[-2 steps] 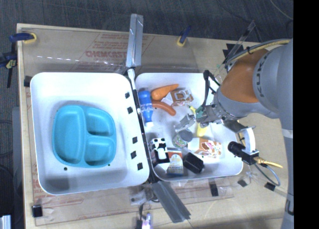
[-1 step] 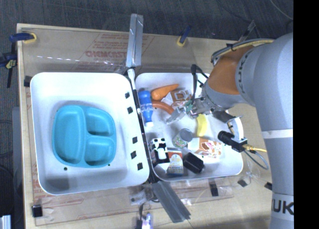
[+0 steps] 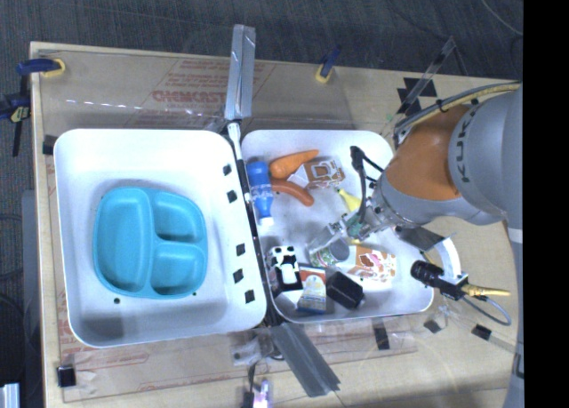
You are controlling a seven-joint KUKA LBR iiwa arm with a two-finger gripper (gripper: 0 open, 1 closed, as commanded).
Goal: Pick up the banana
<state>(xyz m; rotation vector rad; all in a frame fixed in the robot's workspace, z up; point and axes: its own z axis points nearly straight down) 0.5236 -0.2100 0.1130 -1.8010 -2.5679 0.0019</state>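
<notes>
A small yellow piece of what looks like the banana (image 3: 349, 196) shows in the right bin (image 3: 311, 142), just left of the arm's wrist; the rest of it is hidden under the arm. My gripper (image 3: 336, 236) reaches down into the middle of that bin, just below and left of the yellow piece. Its tip is low among the clutter, above a greenish packet (image 3: 327, 255). Whether it touches the banana cannot be made out.
The right bin also holds two orange carrots (image 3: 293, 164), a blue bottle (image 3: 259, 186), a brown packet (image 3: 325, 172), a black block (image 3: 345, 290), a small carton (image 3: 312, 291) and a colourful packet (image 3: 374, 264). A blue divided plate (image 3: 153, 240) lies in the left bin (image 3: 80, 157).
</notes>
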